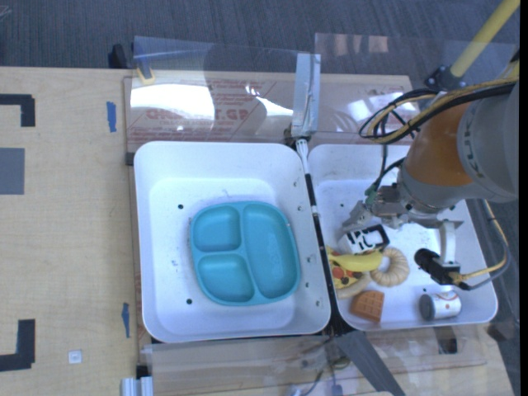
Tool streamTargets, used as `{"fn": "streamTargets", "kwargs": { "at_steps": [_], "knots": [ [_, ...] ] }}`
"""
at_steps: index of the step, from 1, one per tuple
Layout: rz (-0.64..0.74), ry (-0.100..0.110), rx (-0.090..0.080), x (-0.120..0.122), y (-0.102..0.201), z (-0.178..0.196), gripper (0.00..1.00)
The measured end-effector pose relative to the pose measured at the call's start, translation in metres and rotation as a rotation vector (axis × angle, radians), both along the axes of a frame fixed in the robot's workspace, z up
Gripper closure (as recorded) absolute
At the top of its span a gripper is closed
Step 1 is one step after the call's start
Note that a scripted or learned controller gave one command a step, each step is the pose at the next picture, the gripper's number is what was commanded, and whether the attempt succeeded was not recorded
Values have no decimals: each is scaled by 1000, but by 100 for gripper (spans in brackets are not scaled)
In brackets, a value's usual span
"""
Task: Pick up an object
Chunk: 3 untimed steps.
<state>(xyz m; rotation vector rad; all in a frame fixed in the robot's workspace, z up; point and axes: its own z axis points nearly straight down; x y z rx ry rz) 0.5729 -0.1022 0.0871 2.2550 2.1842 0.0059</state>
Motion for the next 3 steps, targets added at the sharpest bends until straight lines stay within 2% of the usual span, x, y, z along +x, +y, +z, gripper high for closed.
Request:
{"fn": "streamTargets", "kwargs": {
  "at_steps": [1, 2, 3],
  "knots": [
    [357, -1, -3, -5, -1, 0, 0],
    [356, -9, -6, -3, -1, 13, 100],
    [367, -9, -5, -30, 26, 135, 100]
  ]
}}
